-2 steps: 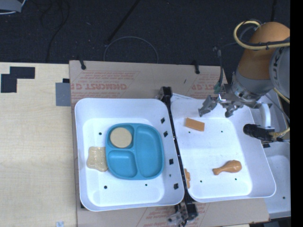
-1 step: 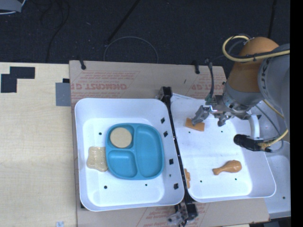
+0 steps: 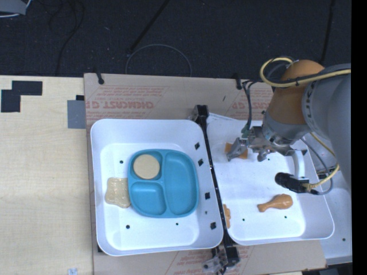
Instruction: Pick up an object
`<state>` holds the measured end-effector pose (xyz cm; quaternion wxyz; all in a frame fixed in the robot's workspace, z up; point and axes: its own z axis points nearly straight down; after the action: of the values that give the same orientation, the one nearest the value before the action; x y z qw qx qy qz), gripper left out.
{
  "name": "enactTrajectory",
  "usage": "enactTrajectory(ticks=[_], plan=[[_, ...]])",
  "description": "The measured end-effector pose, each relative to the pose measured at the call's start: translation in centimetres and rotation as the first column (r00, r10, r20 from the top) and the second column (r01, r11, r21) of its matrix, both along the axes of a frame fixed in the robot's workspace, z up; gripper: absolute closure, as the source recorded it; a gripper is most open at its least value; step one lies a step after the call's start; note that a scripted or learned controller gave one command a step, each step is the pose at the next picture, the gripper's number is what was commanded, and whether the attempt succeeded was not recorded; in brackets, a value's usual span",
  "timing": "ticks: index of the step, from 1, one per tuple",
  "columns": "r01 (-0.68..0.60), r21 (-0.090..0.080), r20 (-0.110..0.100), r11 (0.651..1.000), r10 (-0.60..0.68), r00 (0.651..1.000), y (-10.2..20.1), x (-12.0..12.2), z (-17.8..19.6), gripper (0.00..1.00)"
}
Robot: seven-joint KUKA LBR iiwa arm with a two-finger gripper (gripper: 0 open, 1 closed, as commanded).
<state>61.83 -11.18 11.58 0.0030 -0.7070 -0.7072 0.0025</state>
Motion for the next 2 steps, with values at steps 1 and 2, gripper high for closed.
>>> enactTrajectory(ticks=[1,2], plan=[[0.001,0.0,0.001,1.0,-0.001,1.0,0.2,-0.1,-3.0,0.0],[0.003,0.0,0.002,1.0,-0.003,1.0,0.1,-0.1,-1.9,1.0]])
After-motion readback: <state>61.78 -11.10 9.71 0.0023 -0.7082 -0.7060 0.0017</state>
